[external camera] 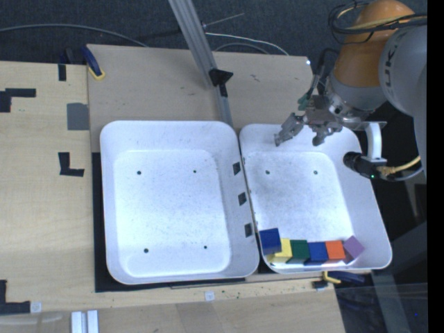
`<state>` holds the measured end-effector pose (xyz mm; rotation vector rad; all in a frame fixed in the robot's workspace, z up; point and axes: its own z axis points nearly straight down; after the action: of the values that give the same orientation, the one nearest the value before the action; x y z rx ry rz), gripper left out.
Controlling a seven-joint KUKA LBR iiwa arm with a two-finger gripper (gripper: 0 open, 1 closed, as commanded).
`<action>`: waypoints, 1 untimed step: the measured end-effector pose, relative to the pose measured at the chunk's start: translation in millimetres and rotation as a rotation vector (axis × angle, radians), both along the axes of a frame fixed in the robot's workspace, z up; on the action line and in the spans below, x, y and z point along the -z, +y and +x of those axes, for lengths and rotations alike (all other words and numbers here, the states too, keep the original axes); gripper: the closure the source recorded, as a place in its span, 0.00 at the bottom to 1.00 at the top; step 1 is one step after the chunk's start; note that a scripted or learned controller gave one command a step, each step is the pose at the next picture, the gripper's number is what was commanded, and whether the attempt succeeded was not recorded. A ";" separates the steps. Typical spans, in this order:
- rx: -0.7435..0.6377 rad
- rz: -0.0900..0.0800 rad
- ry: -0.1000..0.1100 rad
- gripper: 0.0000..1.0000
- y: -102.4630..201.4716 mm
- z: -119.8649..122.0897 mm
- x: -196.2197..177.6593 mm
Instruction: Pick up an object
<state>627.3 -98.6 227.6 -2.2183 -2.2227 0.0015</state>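
Several small blocks lie in a row along the near edge of the right bin (361, 193): a blue block (269, 238) on a yellow one (281, 251), then a green block (299, 249), another blue block (318, 252), an orange block (335, 250) and a purple block (353, 246). My gripper (301, 135) hangs over the far rim of the right bin, well away from the blocks. Its two fingers are spread apart with nothing between them.
The left bin (111, 186) stands beside the right one. A metal pole (194, 30) slants down to the gap between the bins at the far side. A black cable fitting (357, 164) sits at the right bin's right rim.
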 end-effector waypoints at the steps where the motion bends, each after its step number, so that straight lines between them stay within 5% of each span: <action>1: -0.008 0.003 -0.002 0.00 112.6 -5.2 -26.5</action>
<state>622.1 13.9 254.1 -2.2085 -2.2315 -0.0032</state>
